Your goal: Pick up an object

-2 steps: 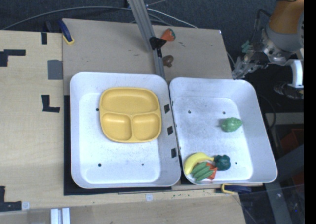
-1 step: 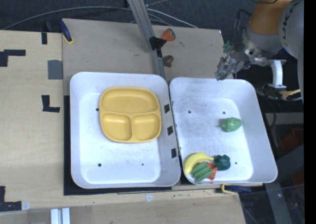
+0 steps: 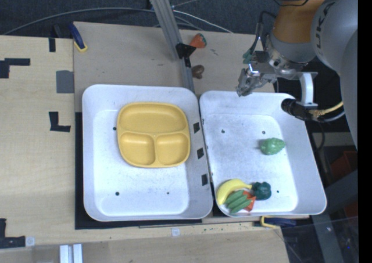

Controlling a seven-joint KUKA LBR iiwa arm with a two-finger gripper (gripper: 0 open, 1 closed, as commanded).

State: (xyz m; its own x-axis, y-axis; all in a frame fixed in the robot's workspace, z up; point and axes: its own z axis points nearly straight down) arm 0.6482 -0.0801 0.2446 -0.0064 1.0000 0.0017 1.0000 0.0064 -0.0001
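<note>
My gripper hangs above the far edge of the right bin, with nothing seen between its fingers. A pale green lumpy object lies in the right bin toward its right side, well in front of the gripper. At that bin's near edge sits a cluster: a yellow banana, a green and red vegetable piece and a dark green object. The arm reaches in from the upper right.
The left bin holds a yellow divided plate. A grey metal post rises behind the bins, with a small orange object and a brown one on the bench near its base.
</note>
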